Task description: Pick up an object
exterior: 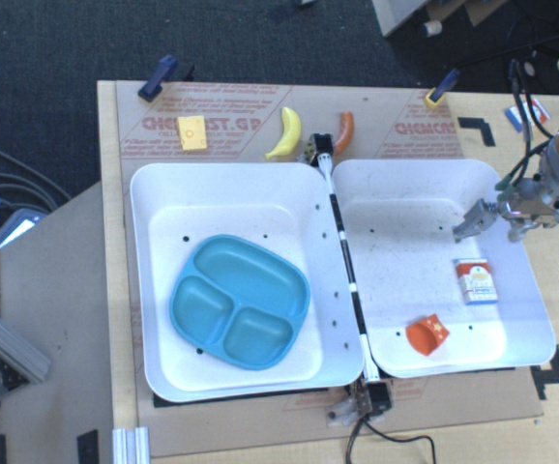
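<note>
In the right bin (396, 201), a small red and white box (477, 282) lies near the right wall, and an orange crumpled piece (426, 333) sits near the front. A blue divided plate (241, 301) lies in the left bin (154, 201). My gripper (497, 224) hangs over the right bin's far right part, just behind the box and apart from it. Its fingers (472, 222) are spread open with nothing between them.
On the bench behind the bins lie a yellow banana (284, 133), an orange-brown sausage-shaped toy (343, 131) and a yellow block (191, 133). Blue clamps (158, 77) grip the board's far edge. Cables (523, 85) hang by the arm at the right.
</note>
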Motion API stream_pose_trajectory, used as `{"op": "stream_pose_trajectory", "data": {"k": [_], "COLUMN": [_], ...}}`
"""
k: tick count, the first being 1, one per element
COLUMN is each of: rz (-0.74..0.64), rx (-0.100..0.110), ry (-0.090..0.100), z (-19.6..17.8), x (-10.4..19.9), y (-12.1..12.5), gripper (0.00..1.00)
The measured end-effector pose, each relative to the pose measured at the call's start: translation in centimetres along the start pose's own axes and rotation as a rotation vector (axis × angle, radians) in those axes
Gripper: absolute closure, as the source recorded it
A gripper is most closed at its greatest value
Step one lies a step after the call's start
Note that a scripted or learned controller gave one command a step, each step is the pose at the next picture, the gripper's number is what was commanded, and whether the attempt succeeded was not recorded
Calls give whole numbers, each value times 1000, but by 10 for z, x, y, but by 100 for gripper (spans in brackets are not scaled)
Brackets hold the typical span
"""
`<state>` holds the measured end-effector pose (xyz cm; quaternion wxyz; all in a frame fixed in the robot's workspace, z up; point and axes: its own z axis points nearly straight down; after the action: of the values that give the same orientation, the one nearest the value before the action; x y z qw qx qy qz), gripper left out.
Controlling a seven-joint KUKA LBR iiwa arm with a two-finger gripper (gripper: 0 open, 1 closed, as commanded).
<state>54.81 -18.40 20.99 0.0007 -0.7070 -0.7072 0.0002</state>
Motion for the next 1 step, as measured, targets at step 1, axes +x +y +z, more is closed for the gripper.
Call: {"op": "stream_pose_trajectory", "data": {"k": [1], "rz": [-2], "rx": [-4], "ry": [0], "z": [124], "x": [-27], "y": [2], "gripper": [0]}}
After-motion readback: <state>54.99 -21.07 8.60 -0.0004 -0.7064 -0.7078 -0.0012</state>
